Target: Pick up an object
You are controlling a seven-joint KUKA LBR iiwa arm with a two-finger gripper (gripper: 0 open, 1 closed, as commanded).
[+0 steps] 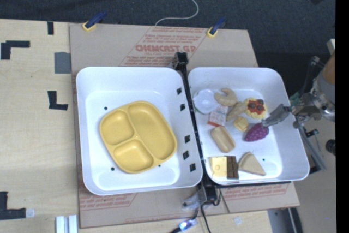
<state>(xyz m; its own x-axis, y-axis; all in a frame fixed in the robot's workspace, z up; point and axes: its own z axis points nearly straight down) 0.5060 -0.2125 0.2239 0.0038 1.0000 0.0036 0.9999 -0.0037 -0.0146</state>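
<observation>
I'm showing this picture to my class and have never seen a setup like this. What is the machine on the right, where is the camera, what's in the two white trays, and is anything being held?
The camera is fixed above the bench, looking down at a slant. On the right, a robot arm reaches in; its hand sits low over the right bin, close to a purple toy. From this picture, whether its hand grips anything cannot be told. The left bin holds a yellow divided plate. The right bin holds small toy foods: a tan bread-like roll, a wedge-shaped piece, a yellow and brown block, a red and yellow piece and a clear round lid-like thing. Both bins rest on a cardboard sheet.
</observation>
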